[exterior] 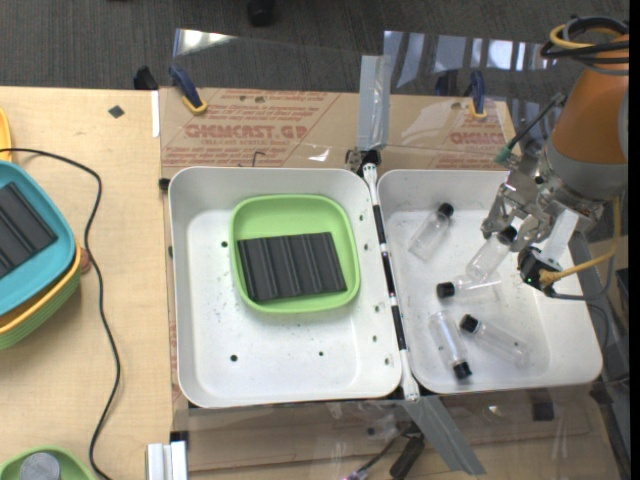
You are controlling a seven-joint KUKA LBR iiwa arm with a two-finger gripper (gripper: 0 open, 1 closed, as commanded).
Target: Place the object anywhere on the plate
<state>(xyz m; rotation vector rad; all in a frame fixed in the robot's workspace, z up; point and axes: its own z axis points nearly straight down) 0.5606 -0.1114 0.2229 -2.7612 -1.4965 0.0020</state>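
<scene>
We see the claw [512, 236] in the right bin [420, 363], apparently closed on a clear vial [487, 258] that hangs from it toward seven o'clock. The green plate [295, 211] lies at nine o'clock in the left bin [200, 348]. We judge the vial light, stiff, slippery; grip mid-body.

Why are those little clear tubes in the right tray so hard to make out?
Camera view: the tubes are see-through on a white tray, so mainly their black caps stand out; lighting is even and shadows faint; the clear shields behind catch some glare.
</scene>
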